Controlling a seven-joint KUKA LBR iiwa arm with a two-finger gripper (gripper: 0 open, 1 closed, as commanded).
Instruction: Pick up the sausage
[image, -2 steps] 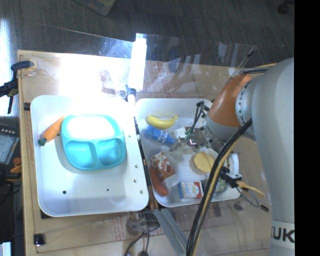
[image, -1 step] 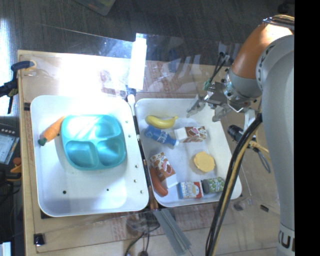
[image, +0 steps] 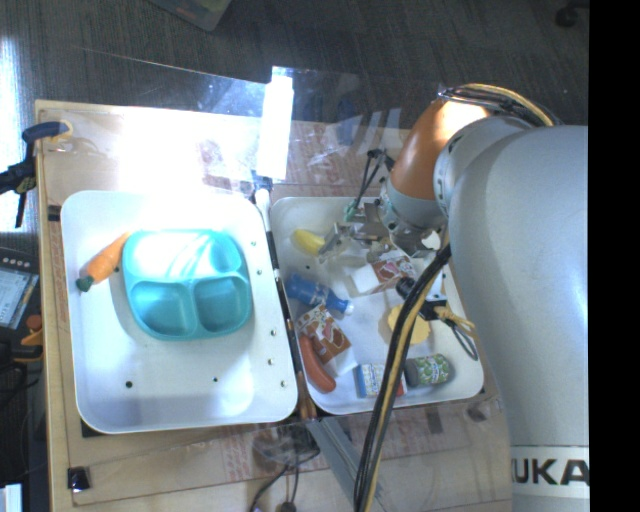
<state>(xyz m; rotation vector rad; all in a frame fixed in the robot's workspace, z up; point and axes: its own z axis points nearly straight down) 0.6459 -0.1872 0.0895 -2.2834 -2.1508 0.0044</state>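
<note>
The sausage (image: 316, 366), a reddish-brown link, lies at the front left of the right bin (image: 455, 390), close to the bin's left wall and just below a printed snack packet (image: 326, 331). My gripper (image: 347, 234) hangs over the back half of that bin, next to a yellow item (image: 308, 241), well behind the sausage. The grey arm and its orange band (image: 428, 148) reach in from the right and hide the bin's right side.
The right bin also holds a blue bottle (image: 316, 295), a yellow disc (image: 409, 324), a green can (image: 431, 370) and a red-white packet (image: 394, 270). A black cable (image: 397, 345) drapes across it. The left bin (image: 90, 390) holds a teal divided plate (image: 188, 283) and a carrot (image: 101, 262).
</note>
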